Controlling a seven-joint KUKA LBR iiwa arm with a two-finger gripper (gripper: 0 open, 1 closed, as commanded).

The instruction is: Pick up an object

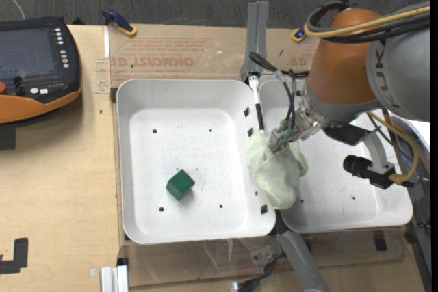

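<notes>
The arm bends down over the right bin; its gripper pinches a soft, crumpled pale-green cloth draped across the bins' shared edge; a hard green cube sits in the left bin

The big arm covers much of the right bin, and the picture's right edge cuts the arm off. The gripper sits against a pale green cloth, which hides its tips. The tablet is cut off at the left edge.
</notes>
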